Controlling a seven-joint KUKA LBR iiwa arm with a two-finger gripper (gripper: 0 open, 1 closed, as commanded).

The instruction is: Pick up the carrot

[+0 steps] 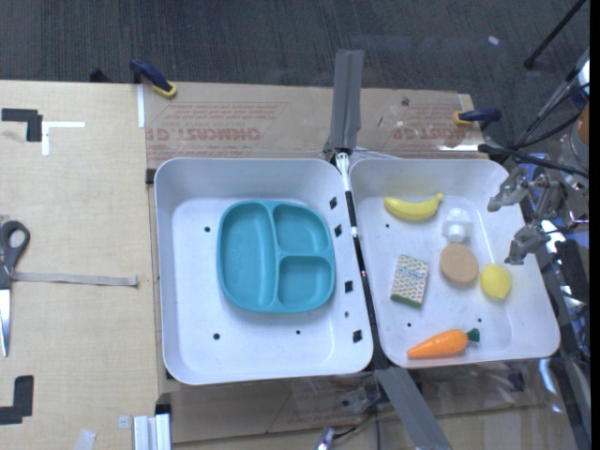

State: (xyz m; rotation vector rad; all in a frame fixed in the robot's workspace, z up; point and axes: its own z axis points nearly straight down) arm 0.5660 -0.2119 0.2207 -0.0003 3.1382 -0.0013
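Scanning from the left, you have the left white bin [178,279] holding a teal divided plastic plate [277,256], well apart from anything you need. In the right white bin [380,251] lie a yellow toy banana [413,207] at the far side, a small patterned box [409,280], a round tan disc [458,263], a yellow lemon [496,281], and, against the near wall, the orange toy carrot with a green stub [441,344]. The gripper [520,218] hovers over the bin's right rim, holding nothing; its opening you cannot judge. Watch the descent: the carrot hugs the wall, so a finger may strike the rim or roll it away.
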